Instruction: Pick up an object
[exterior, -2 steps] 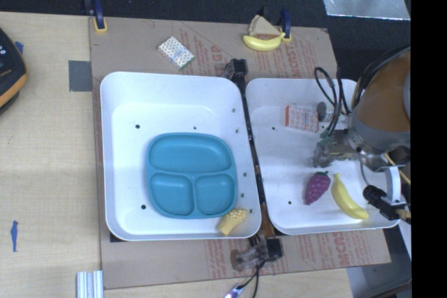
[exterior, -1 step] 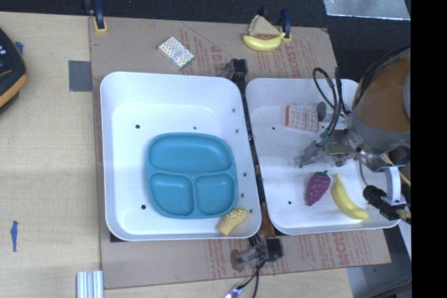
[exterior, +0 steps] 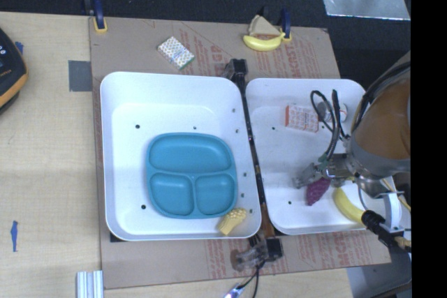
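Note:
The right bin (exterior: pixel 279 150) holds a purple object (exterior: pixel 317 190), a yellow banana (exterior: pixel 347 205) and a small white packet with red print (exterior: pixel 302 118). My gripper (exterior: pixel 316 176) hangs low over the bin's near right part, right at the purple object's upper end. The grey arm with its orange band (exterior: pixel 385 123) covers the bin's right side. I cannot make out how the gripper stands on the purple object. The left bin (exterior: pixel 119 150) holds a blue divided plate (exterior: pixel 191 174) and a yellow corn-like piece (exterior: pixel 232 220) at its near right corner.
Behind the bins on the brown board lie a patterned small packet (exterior: pixel 175 51) and a yellow banana toy (exterior: pixel 263 40). Clamps (exterior: pixel 238 69) sit between the bins at the back and front. A black and orange device (exterior: pixel 10 73) is at the far left.

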